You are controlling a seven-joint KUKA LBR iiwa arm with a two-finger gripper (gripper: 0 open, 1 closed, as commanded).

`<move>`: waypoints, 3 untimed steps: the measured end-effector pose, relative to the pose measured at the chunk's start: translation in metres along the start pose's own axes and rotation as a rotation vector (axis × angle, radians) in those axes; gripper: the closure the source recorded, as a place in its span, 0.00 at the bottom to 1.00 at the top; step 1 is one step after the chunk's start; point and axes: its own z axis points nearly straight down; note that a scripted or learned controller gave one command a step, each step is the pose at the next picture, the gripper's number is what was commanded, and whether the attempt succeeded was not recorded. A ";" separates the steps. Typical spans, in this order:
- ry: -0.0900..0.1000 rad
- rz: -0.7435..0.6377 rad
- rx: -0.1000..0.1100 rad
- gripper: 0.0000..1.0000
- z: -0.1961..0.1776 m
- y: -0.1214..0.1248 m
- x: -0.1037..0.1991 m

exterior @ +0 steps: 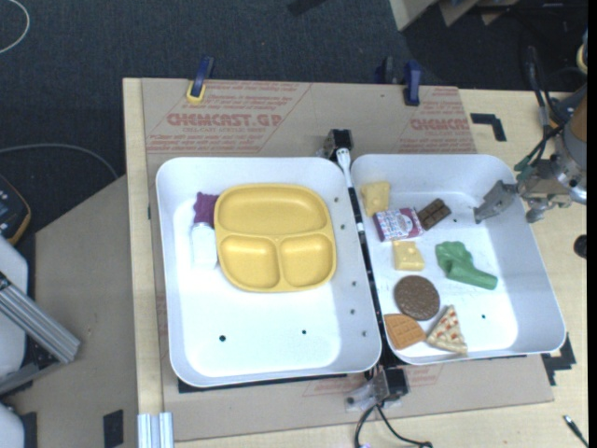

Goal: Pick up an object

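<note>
I'm looking into a lab: a clamped board (308, 119) (protective film on), two white bins (187, 278), loose cables (56, 157) across dark carpet (93, 26).

"CHEMCAST G.P" is printed in red on the brown board (280, 110), upper centre; partly repeated upper right.

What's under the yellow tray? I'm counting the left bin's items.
A purple item and a white one poke out from beside the yellow tray; anything beneath it is covered.
</note>
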 end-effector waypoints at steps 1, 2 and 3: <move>-0.004 -0.003 -0.013 0.00 -0.008 0.003 0.000; -0.001 -0.004 -0.007 0.00 0.043 0.002 0.010; -0.001 -0.003 -0.007 0.00 0.104 0.003 0.004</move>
